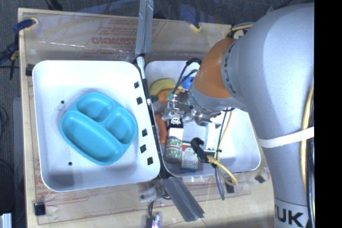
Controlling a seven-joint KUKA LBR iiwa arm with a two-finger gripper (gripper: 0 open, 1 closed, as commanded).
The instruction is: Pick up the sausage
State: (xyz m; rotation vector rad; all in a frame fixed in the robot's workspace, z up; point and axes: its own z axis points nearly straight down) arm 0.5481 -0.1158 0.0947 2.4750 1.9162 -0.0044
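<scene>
While the grey arm's gripper (172,115) hangs over the right white bin (243,155), I cannot tell its grip; the slim orange sausage (162,128) lies just beside it, near the left wall.

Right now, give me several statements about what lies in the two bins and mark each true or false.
1. The blue divided plate lies in the left bin. True.
2. The sausage lies on the blue plate. False: it lies in the right bin, along its left wall.
3. The gripper is over the right bin. True.
4. The yellow item sits in the left bin. False: it sits at the right bin's far end.
5. A small can stands near the sausage. True.
</scene>
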